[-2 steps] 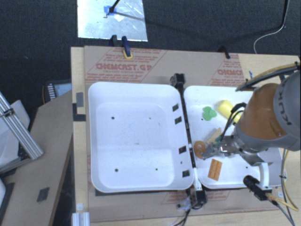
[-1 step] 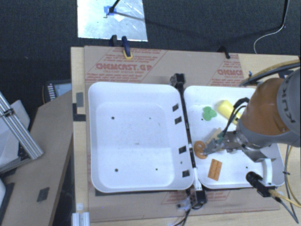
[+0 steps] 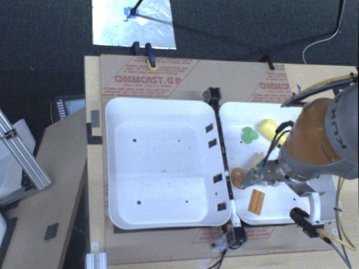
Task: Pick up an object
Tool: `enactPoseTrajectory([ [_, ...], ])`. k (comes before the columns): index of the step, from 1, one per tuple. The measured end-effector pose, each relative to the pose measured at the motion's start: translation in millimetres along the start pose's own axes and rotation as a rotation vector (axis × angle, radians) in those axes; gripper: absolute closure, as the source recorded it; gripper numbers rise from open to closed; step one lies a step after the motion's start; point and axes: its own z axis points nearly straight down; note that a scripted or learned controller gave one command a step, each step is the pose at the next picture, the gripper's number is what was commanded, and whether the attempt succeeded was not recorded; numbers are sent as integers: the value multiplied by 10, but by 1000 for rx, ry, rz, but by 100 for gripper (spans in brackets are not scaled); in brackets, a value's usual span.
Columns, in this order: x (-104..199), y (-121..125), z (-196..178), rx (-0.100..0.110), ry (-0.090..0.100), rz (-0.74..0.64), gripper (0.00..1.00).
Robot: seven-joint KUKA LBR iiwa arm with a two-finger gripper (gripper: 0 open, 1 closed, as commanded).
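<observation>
Dark carpet surrounds the bench; two white bins sit side by side. My gripper (image 3: 251,176) hangs low in the right bin (image 3: 235,112), just beside the tan ring (image 3: 238,177), orange block (image 3: 256,201) nearer. Finger state: cannot tell. Approach step, I judge; next, centre on one object.

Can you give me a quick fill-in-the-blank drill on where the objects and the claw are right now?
1. The claw hangs over the ____ bin in the camera view.
2. The yellow object lies right beside a small ____ object.
3. The flat orange block lies nearer the ____ edge of the picture than the claw.
4. The tan ring lies close to the ____ between the two bins.

Missing words: right; green; bottom; divider
</observation>
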Motion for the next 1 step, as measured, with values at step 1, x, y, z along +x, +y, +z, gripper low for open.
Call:
enactPoseTrajectory([
  [1, 982, 22, -776, -10, 1, -10, 0],
])
